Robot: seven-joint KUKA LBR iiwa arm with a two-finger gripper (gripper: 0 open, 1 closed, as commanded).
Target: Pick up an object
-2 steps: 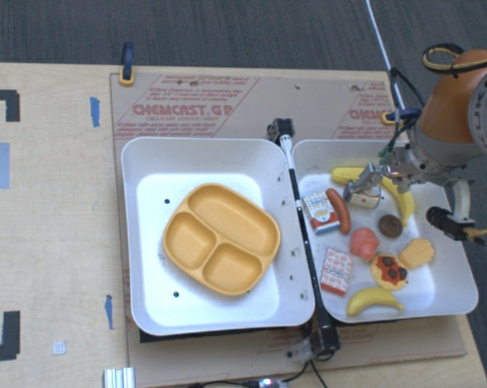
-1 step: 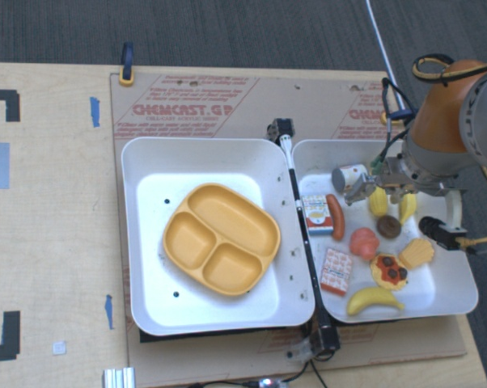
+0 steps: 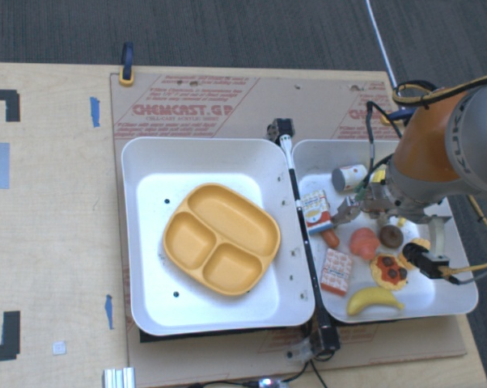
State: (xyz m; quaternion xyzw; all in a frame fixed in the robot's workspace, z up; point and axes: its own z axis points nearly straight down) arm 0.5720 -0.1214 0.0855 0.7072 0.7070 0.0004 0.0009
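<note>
The arm [image 3: 446, 152] is reaching over the right bin [image 3: 462, 301], while the yellow divided plate [image 3: 221, 239] is lying in the left bin [image 3: 134, 217]. The gripper [image 3: 349, 212] is hovering among the toys — milk carton [image 3: 315, 210], tomato [image 3: 363, 242], banana [image 3: 374, 301] — gripping nothing visible; whether it's spread or clenched, I cannot tell. The pick is looking undone.

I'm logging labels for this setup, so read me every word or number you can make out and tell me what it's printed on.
"CHEMCAST GP": large red print on the brown-papered sheet under the bins; the smaller red lines around it are too blurred to read.
Small carton: print too small.
Red patterned packet: print too small.
</note>
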